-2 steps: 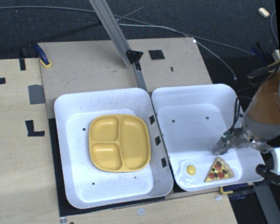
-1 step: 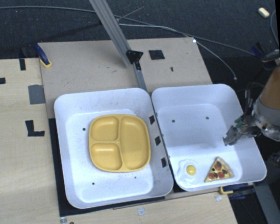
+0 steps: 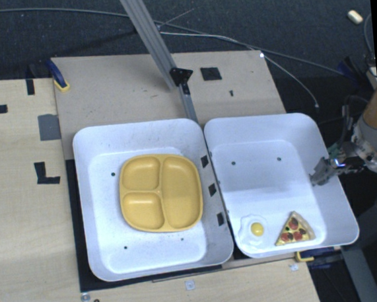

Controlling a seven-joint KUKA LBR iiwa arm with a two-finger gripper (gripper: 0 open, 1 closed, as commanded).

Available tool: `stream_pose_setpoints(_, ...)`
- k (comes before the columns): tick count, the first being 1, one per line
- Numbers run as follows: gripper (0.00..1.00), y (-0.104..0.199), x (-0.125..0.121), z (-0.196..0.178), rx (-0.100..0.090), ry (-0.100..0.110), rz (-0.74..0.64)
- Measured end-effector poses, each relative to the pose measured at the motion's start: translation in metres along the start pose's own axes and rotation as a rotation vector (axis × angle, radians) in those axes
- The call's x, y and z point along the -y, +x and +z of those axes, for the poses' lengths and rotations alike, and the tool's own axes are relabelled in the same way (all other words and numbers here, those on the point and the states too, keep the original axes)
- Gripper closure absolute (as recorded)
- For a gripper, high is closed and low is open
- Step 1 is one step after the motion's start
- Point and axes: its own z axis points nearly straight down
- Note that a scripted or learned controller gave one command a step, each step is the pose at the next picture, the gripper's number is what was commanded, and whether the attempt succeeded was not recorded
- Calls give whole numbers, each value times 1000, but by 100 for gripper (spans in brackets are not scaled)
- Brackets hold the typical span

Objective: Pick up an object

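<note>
Leftward, a yellow tray fills one bin; egg, pizza opposite; claw unreadable.

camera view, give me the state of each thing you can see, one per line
yellow divided plate: lying flat and upright in the left bin, compartments bare
fried egg toy: lying flat at the near edge of the right bin
pizza slice toy: lying flat, toppings up, just right of the egg, apart from it
gripper: at the right bin's right rim, holding nothing that I can see
</note>
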Motion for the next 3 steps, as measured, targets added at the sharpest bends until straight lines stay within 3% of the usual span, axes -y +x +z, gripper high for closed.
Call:
stream_pose_setpoints(1,100,57,-19,7,-3,5,-5)
stream_pose_setpoints(3,100,156,-63,-16,-3,3,-5)
